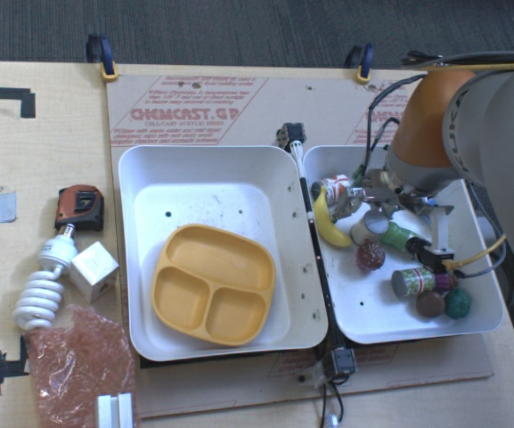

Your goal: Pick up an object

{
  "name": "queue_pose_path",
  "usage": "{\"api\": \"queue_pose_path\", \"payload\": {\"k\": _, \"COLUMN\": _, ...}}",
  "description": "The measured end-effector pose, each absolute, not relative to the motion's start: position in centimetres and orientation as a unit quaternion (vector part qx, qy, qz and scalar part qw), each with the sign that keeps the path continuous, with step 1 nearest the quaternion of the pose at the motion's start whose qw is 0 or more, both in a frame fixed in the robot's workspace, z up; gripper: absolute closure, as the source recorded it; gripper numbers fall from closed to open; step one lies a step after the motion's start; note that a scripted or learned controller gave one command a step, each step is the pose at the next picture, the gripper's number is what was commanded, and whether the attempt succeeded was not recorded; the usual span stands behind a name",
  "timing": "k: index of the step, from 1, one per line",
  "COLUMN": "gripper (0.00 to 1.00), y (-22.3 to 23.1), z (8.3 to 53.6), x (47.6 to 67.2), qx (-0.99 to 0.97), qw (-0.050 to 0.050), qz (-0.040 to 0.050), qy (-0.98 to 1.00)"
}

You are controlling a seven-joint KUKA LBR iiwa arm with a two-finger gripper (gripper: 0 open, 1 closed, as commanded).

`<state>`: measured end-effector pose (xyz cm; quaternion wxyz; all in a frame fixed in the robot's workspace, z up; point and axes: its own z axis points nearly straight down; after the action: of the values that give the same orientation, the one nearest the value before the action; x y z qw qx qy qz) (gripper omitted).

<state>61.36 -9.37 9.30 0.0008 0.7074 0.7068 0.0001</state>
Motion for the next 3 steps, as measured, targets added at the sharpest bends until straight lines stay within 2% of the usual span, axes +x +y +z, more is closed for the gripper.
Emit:
{"api": "queue_pose_path", "payload": {"k": 1, "gripper": 1.0, "y": -9.4, "z": 10.3, "x": 61.4, "qx": 0.708, "qw": 0.002, "qz": 0.0006, "qy": 0.706}}
{"api": "queue_pose_path", "payload": {"k": 2, "gripper": 0.0, "y": -9.4, "z": 10.3, "x": 61.4, "qx": 0.708, "qw": 0.002, "qz": 0.0005, "qy": 0.706}}
{"api": "queue_pose_path", "payload": {"k": 3, "gripper": 1.0, "y": -9.5, "z": 11.4, "x": 61.5, "qx": 0.708, "qw": 0.003, "qz": 0.0011, "qy": 0.706}}
